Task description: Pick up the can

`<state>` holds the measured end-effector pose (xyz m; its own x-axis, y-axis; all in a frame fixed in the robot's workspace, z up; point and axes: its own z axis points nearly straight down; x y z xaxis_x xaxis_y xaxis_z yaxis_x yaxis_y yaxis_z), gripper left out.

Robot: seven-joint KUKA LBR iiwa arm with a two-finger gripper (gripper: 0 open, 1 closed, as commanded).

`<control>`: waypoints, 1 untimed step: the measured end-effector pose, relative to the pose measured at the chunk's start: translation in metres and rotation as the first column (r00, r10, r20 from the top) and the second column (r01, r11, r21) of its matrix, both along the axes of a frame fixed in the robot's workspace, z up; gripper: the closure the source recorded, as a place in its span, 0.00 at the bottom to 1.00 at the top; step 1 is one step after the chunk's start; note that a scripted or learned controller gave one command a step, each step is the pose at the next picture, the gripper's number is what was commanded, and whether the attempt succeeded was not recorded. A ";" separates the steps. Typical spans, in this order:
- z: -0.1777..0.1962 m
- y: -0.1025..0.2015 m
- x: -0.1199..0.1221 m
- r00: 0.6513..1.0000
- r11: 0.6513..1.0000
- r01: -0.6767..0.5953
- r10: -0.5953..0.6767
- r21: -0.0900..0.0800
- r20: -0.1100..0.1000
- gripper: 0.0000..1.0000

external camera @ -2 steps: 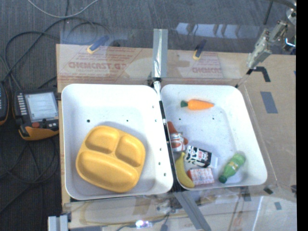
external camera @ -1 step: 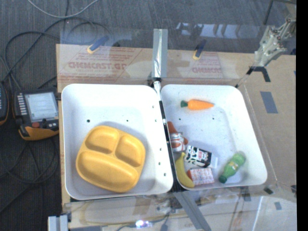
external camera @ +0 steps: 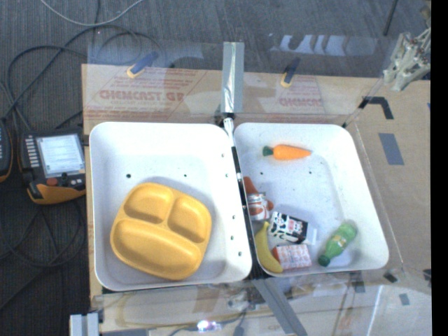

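Can [external camera: 257, 206] upright, claw [external camera: 406, 60] well apart

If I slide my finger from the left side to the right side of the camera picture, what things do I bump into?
Small screen device on the floor → yellow divided tray in the left bin → can by the right bin's left wall → orange carrot → green bottle.
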<state>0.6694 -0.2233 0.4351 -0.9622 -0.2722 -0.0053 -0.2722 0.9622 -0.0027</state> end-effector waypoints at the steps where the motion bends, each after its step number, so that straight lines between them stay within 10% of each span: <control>1: -0.073 0.001 0.000 1.000 1.000 -0.022 0.023 0.003 -0.003 1.00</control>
